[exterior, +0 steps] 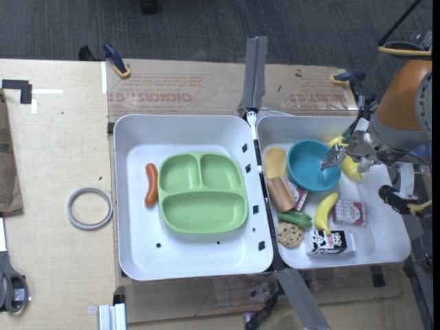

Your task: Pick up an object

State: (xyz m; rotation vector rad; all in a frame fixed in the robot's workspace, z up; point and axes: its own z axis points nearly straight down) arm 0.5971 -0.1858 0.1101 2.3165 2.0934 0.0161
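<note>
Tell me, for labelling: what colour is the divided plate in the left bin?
Light green plate, seen in the camera view.

Mirrored red print on cardboard sheet (206, 88), unreadable; small carton (330, 241) label illegible.

This is a robot lab or test workshop, not a home. A plywood bench (55, 136) stands on grey carpet (206, 12), with cardboard (179, 88) held down by blue and yellow clamps (117, 59). Two white bins (130, 205) hold toy food, and a roll of tape (90, 207) and scissors (12, 287) lie nearby.
</note>
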